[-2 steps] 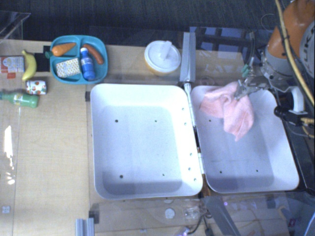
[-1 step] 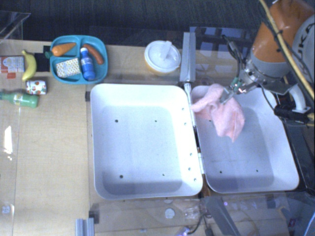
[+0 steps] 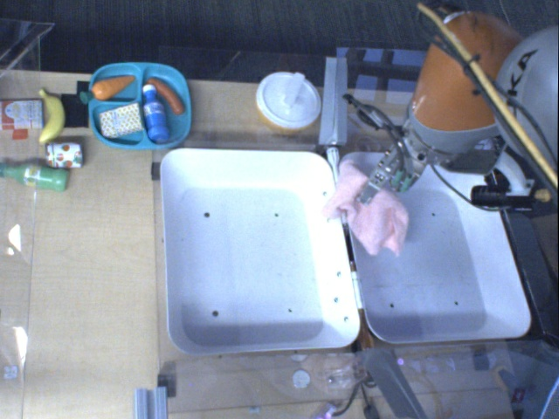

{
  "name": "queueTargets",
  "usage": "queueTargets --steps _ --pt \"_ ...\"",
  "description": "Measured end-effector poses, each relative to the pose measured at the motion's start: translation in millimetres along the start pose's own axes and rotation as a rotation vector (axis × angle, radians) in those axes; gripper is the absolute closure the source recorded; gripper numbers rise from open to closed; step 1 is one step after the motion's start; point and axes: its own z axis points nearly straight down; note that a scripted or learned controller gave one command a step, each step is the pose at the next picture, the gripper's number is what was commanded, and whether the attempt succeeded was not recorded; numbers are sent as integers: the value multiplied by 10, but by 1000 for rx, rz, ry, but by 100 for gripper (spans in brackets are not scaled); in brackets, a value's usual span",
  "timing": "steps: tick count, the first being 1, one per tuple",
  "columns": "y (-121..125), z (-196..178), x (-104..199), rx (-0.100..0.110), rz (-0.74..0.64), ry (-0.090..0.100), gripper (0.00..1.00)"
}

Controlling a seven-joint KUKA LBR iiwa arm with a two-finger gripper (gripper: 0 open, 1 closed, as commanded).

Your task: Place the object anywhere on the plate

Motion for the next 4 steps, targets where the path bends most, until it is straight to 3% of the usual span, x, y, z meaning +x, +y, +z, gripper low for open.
queueTargets --steps 1,2,4 --pt "370 47 447 -1 -400 0 100" --pt "632 -63 837 -2 -657 0 100" --pt "1079 10 1704 -1 -659 2 100"
